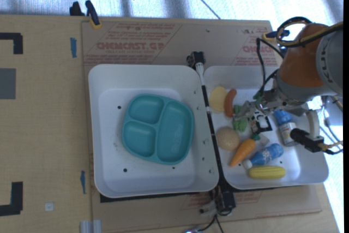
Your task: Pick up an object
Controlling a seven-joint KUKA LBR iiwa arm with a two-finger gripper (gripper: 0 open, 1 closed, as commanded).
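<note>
Camera view is showing the grey arm (313, 63) with its orange band reaching in over the right bin (313, 169), and the gripper (255, 114) is hanging low among the toy food near the middle of that bin; whether its fingers are spread or closed on anything is something I cannot tell, since the metal parts are blurring into the clutter beneath. Taking the right bin as the landmark, a pale yellow lemon (218, 98) and a red sausage (230, 102) are lying near its upper left corner, a green piece (240, 124) is sitting just left of the gripper, and a tan potato (227, 138) is resting against the bin's left side. An orange carrot (241, 152) is lying slantwise below the gripper, a blue bottle (265, 155) is lying beside it, a corn cob (266, 172) is stretching along the bin's bottom edge, and a second blue and white bottle (284, 123) is lying toward its right side. Left of this bin, the other bin (103, 133) is holding a teal divided plate (158, 129)
</note>
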